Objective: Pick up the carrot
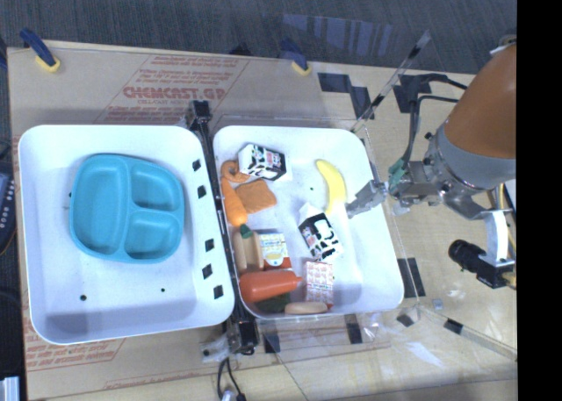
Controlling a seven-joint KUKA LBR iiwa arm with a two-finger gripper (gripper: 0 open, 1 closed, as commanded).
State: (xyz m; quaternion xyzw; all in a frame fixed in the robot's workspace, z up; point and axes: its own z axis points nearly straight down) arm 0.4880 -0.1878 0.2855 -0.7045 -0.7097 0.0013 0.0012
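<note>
The carrot [233,200] looks to be the long orange piece lying along the left wall of the right bin [379,241], partly under a slice of toast [256,196]. A thicker red-orange piece [268,285] with something dark green beside it lies near the bin's front; I cannot tell which of the two is the carrot. My gripper [367,199] hangs over the bin's right rim, right of the banana [333,183], well apart from both orange pieces. Nothing shows in it.
The right bin also holds two black-and-white cartons [262,161] [318,234], a juice box [274,251], a small packet [319,278] and a pale sausage-like piece [306,308]. The left bin [35,241] holds a blue divided tray [127,207].
</note>
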